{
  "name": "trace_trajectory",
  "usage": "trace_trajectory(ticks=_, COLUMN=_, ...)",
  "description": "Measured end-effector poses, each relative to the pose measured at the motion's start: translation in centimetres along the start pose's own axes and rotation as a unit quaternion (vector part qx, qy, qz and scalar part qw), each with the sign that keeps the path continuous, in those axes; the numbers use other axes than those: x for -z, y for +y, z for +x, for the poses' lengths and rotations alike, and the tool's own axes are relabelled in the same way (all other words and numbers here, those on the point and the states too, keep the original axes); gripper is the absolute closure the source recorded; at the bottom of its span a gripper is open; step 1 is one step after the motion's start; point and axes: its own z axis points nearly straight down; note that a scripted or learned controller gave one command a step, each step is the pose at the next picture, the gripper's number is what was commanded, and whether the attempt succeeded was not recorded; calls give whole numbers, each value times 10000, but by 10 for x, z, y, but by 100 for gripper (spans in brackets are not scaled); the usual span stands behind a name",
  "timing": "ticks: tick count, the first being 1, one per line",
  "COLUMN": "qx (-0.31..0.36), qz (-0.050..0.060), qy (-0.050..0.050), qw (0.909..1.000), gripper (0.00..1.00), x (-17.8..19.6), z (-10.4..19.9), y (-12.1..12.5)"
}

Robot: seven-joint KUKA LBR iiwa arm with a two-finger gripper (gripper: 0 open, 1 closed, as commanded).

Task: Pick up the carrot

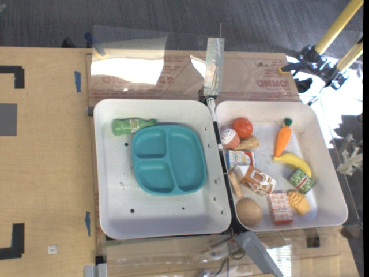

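The carrot (281, 139) is orange with a small green top and lies nearly upright in the picture, in the far right part of the right bin (330, 172). Its green tip points to the bin's back wall. A yellow banana (295, 163) lies just in front of its thin end, and a red tomato (243, 127) sits to its left. Nothing covers the carrot.
The right bin also holds a small can (229, 137), a snack pack (258, 180), a green can (301, 181), a red carton (279, 206) and a brown ball (249, 210). In the left bin (109, 172) are a teal divided plate (169, 158) and a green bottle (131, 125).
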Motion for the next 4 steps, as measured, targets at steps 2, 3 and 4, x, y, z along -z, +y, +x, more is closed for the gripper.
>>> trace_trajectory(ticks=2, qx=-12, qz=87, qy=-68, qw=9999, gripper=100, x=26, z=-5, y=-3)
trace_trajectory(ticks=3, qx=-28, qz=119, qy=-98, qw=9999, gripper=100, x=37, z=-7, y=-4)
trace_trajectory(ticks=4, qx=-45, qz=154, qy=-130, qw=9998, gripper=100, x=49, z=-9, y=-5)
